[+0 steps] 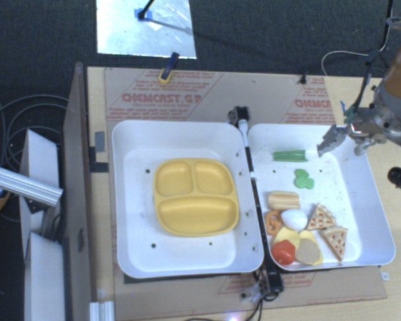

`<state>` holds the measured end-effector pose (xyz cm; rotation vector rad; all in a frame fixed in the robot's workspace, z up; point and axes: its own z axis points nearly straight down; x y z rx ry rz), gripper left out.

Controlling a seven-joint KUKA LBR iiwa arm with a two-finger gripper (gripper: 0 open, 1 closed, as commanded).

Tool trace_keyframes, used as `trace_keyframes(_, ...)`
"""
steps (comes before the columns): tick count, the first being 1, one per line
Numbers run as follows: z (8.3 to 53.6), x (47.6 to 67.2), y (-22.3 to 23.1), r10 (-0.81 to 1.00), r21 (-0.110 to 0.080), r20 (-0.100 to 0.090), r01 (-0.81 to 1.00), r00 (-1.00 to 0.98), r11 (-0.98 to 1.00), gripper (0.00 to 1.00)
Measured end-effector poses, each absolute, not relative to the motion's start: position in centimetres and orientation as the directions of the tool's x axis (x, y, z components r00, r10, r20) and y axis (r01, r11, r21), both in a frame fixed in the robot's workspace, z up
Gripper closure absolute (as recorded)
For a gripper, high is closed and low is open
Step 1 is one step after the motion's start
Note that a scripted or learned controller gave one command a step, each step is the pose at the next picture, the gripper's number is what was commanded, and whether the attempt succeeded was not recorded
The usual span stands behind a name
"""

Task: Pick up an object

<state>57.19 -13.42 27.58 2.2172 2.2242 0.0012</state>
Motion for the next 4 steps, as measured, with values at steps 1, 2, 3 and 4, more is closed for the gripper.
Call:
trace_keyframes(1, 19.0, 60.9, -12.5, 1.000, -0.002, 0.001, 1.000, -0.007, 0.007, 0.00)
trace_keyframes(2, 7.9, 59.4, -12.9, 1.000, -0.001, 0.000, 1.000, 0.000, 0.000, 0.00)
trace_keyframes(3, 8.6, 63.0, -9.1, 1.000, 0.006, 0.000, 1.000, -0.008, 0.008, 0.00)
trace_keyframes(4, 8.4, 67.0, -10.7, 1.000, 0.003, 0.000, 1.000, -0.005, 0.005, 0.00)
